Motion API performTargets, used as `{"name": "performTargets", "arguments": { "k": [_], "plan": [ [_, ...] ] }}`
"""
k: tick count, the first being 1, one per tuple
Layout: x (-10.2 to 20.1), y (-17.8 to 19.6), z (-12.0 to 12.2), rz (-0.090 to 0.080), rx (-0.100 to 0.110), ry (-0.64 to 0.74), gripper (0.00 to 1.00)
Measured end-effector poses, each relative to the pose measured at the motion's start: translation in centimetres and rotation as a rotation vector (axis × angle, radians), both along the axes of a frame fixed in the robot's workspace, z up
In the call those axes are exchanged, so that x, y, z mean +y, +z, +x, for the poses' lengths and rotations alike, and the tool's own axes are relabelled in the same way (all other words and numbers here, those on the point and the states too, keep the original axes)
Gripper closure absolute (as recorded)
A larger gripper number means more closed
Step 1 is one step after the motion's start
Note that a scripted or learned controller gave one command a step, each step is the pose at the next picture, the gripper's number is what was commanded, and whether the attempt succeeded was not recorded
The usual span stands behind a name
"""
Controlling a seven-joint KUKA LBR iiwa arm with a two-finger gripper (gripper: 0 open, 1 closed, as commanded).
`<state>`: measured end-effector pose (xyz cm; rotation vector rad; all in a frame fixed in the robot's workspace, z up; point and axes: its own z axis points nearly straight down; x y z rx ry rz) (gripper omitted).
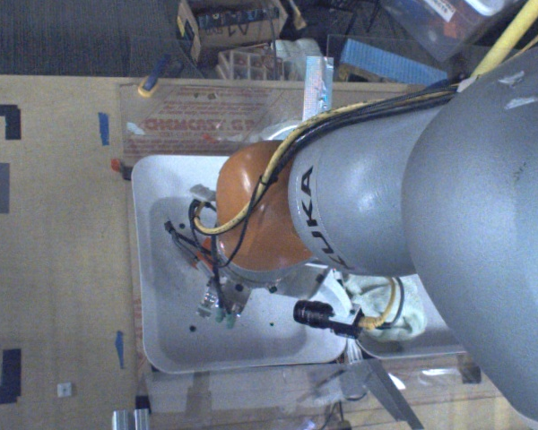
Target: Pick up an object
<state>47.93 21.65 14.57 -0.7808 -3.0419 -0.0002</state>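
Low over the floor of the left bin [161, 240] hangs the gripper [221, 312], its green-tipped fingertips [229, 319] close together and pointing down at the white surface; the gap between them looks narrow, and nothing can be made out between them; whether they touch the floor is unclear. Just up and to the left of the gripper lies a small dark object [186, 245] with a thin orange-red part, flat on the bin floor; it is near the gripper but apart from it, partly hidden by the arm's cables [217, 227]. Grey and broad, the arm [412, 177] covers most of the right side, its orange band [255, 209] above the wrist. A pale, crumpled cloth-like item [403, 316] lies in the right bin [430, 343], under the arm.
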Motion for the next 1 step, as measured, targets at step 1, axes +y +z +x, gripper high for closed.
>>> {"name": "performTargets", "arguments": {
  "k": [1],
  "plan": [
    [0.72,3.08,0.11,0.002,-0.006,0.09,1.0]
  ]
}}
